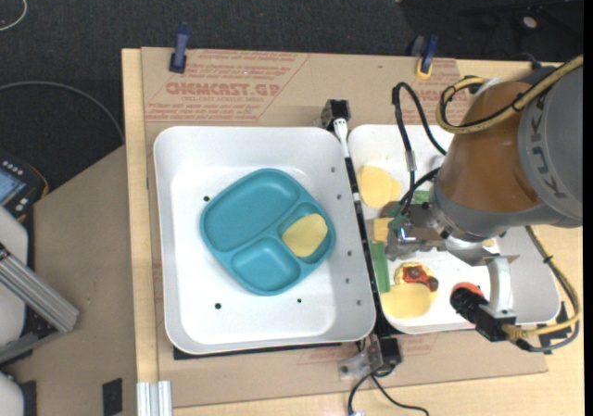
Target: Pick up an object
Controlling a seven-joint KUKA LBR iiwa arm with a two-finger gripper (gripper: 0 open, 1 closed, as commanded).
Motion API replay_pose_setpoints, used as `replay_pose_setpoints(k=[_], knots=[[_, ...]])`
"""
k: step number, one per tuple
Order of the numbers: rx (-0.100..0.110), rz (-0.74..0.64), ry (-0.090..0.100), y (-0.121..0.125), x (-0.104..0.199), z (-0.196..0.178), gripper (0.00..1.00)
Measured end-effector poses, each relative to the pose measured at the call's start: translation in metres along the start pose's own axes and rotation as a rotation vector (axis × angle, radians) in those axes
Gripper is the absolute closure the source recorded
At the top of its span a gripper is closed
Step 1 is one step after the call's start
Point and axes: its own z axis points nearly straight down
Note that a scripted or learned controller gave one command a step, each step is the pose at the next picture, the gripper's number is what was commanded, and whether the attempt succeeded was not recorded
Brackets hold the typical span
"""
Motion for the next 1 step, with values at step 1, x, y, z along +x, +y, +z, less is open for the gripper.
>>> replay_pose_setpoints(k=[1], knots=[[-0.031, -0.014, 0.005, 0.0026, 0.0395, -0.1616, 1.0]])
